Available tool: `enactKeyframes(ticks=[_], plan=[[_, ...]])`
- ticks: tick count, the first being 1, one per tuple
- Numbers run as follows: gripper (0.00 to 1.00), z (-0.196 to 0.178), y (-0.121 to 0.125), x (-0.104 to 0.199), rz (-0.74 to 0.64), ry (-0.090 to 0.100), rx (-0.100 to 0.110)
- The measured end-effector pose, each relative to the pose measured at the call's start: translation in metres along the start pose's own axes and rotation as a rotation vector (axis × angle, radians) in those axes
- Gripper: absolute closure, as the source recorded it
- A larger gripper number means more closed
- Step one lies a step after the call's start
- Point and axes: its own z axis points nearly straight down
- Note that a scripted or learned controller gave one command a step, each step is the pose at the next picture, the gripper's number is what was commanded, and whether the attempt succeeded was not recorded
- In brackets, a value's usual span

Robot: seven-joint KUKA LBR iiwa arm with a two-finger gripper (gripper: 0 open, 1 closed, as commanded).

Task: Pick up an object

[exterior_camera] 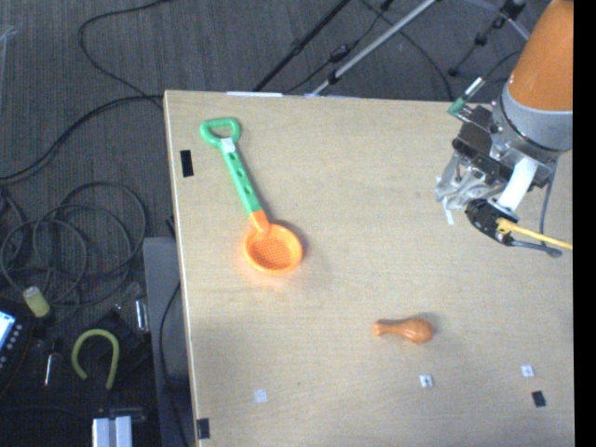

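Observation:
A toy scoop with a green handle (238, 172) and a round orange sieve bowl (273, 249) lies on the left part of the tan bench top (372, 156). A small orange drumstick-shaped toy (407, 330) lies nearer the front, right of the middle. My gripper (456, 192) hangs over the bench's right side, below the grey wrist and orange band (549, 54). It is well to the right of the scoop and above and right of the drumstick toy. I see nothing under it or in it.
A yellow and black cable (531, 237) runs off the wrist to the right. Small black and white markers (426, 380) dot the bench's front and left edge. Cables (74, 231) and a green hook (96, 352) lie on the floor at left; stand legs (391, 26) cross behind.

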Motion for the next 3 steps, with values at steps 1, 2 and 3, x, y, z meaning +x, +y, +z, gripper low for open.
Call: enactKeyframes(ticks=[1, 2, 3], plan=[[1.0, 0.013, 0.027, -0.071, 0.006, 0.0, -0.001], [1.0, -0.016, 0.037, -0.123, 0.029, 0.001, -0.002], [1.0, -0.09, -0.033, -0.06, 0.058, 0.002, -0.002]])
